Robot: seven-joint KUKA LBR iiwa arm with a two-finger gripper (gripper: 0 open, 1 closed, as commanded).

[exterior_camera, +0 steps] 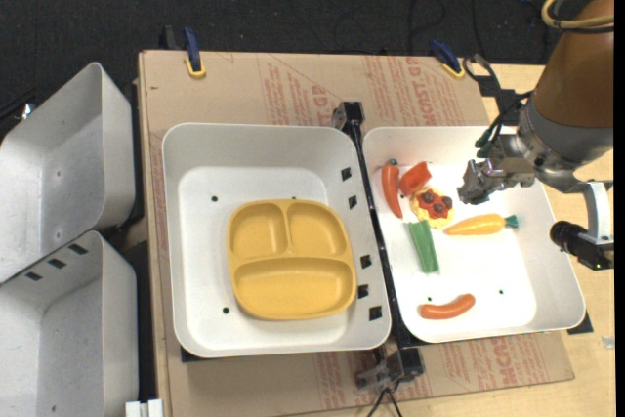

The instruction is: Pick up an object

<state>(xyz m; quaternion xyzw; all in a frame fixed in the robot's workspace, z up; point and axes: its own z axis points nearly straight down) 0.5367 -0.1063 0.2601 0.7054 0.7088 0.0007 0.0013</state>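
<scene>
While gripper (476, 185) hangs low over right bin (547, 303), nearest toy is carrot (476, 226), just beside, at about 6 o'clock from fingertips; long axis runs 3-to-9, green stub at 3. Finger state: cannot tell, dark cluster too blurred. Pizza slice (433, 205) near at 8 o'clock, red piece (414, 176) touching its upper edge. Red pepper (392, 189) and green stick (425, 246) farther toward 9. Sausage (447, 308) well apart at 6. Yellow tray (291, 259) sits in left bin (186, 239). Nothing blocks carrot from above.
</scene>
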